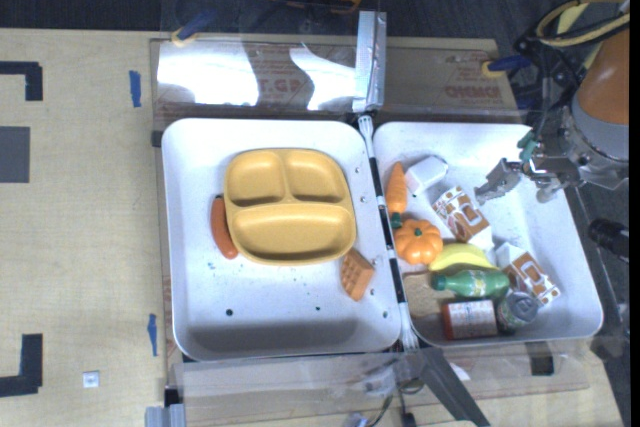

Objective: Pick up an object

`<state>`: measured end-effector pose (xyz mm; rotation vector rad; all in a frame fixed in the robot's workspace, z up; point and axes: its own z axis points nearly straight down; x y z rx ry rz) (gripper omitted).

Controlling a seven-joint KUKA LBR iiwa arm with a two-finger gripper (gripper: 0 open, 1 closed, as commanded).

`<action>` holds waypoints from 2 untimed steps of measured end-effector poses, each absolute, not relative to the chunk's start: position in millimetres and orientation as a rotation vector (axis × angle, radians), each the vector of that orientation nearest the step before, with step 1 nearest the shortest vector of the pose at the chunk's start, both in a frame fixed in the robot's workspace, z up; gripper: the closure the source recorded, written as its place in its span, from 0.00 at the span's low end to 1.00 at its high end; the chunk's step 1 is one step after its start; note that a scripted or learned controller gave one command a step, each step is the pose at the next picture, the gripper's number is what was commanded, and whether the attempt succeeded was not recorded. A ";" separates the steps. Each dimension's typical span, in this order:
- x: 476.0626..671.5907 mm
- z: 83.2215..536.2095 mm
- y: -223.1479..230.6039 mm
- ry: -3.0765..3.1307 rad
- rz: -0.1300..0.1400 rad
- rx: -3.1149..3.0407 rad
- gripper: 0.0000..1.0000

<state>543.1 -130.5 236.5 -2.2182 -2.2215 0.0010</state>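
- The pickable things sit crowded in my right bin [585, 310], mostly along its left wall and near edge, so any grasp there has close neighbours.
- Nearest the gripper [497, 183] is a brown-and-white packet [461, 213], lying flat near the bin's middle; I judge it the likeliest target, since it has bare floor on its right.
- A carrot [397, 188] lies along the left wall, a small pumpkin [418, 239] just below it, then a banana [462, 260] resting against a green bottle [470, 283].
- A red-labelled can [470, 317] lies on its side at the near edge, with a second packet [530, 277] beside it towards the right.
- My gripper hangs over the far right part of that bin, fingers pointing left; nothing shows between them, and I cannot tell how far apart they stand.
- The left bin [190, 245] carries a yellow divided tray [289, 204], with a sausage [223, 227] touching its left edge and a waffle piece [356, 274] at its near right corner.
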 end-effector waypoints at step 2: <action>577.6 97.3 -112.2 -2.288 -0.009 -2.165 1.00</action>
